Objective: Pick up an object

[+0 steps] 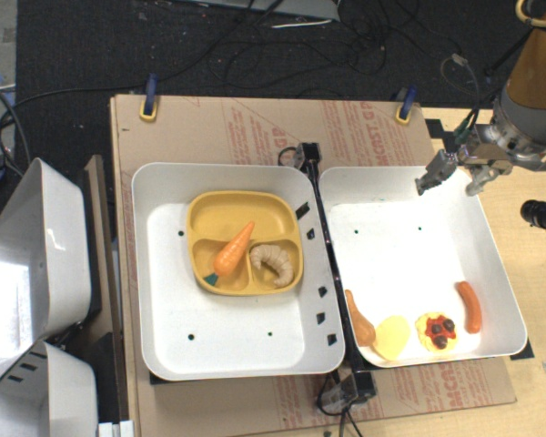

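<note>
The tool hung released over the right bin's far right corner, above bare floor. A sausage, tart, yellow disc and drumstick crowded its near edge. The left bin held a yellow plate with a carrot and shrimp.

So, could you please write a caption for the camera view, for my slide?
End effector open above the right bin's far edge; carrot and shrimp sit in the left bin's yellow plate.

A carrot and shrimp lie in the yellow tray; a sausage lies in the right bin.
</note>
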Controlling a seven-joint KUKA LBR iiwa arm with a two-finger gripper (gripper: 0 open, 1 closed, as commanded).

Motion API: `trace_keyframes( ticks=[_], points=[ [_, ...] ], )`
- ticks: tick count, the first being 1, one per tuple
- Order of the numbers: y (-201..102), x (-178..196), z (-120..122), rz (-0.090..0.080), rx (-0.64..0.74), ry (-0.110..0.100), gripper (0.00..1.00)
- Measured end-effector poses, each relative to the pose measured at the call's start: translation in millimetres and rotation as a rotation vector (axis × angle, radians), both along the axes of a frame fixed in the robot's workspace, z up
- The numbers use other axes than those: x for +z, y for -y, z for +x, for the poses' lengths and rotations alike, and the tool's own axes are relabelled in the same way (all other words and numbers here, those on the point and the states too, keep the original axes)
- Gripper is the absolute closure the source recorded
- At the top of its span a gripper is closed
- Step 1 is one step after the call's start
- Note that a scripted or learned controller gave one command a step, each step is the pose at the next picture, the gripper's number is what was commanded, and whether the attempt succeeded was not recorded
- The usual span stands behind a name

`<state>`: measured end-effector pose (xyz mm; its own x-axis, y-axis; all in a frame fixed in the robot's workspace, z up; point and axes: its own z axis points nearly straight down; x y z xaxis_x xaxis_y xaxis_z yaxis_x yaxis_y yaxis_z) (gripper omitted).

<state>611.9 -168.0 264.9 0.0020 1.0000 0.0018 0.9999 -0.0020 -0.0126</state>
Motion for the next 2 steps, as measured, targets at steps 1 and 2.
trace_keyframes(
  ticks=[1,2],
  points=[
    [-0.5,7.7,2.2,-0.003,0.003,0.013,0.0],
    [-5.9,-35.6,1.1,-0.002,0.002,0.011,0.0]
  ],
)
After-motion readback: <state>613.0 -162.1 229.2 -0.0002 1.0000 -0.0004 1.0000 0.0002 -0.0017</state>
